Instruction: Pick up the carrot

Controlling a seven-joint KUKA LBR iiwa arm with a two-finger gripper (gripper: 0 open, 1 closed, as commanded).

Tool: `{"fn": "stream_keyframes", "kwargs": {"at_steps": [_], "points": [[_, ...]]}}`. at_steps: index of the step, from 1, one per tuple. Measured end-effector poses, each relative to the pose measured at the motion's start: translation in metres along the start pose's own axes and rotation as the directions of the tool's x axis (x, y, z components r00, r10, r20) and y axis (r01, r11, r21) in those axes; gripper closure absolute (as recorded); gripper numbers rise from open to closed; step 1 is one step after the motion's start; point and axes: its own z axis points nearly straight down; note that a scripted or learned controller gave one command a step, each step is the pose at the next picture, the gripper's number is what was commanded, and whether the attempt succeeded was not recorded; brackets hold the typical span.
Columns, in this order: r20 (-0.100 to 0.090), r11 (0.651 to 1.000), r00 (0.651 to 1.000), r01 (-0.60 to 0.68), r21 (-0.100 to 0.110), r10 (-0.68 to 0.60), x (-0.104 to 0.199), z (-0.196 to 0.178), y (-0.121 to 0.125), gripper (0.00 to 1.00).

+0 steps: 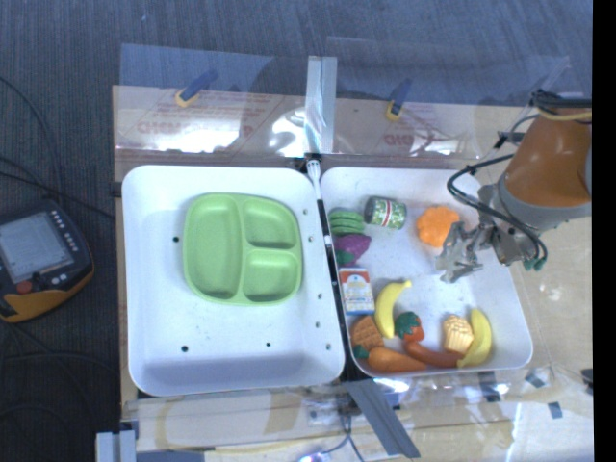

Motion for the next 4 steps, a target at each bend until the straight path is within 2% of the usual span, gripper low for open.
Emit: {"fn": "stream_keyframes", "kwargs": {"at_steps": [1,2,3,4], "points": [[-0.016,0.999,0.999,-0.037,-0.008,0.036,-0.085,0.021,-0.013,1.0],[-0.004,1.0,1.0,0.002,-0.003,-0.002,-0.101,-0.064,0.046,1.0],[-0.005,0.987,0.987,0.163,-0.005,-0.163,-0.036,0.021,0.025,1.0],[-0.002,0.963,0.963,0.271,0.0,-0.271,-0.049,-0.133,-0.004,1.0]]}}
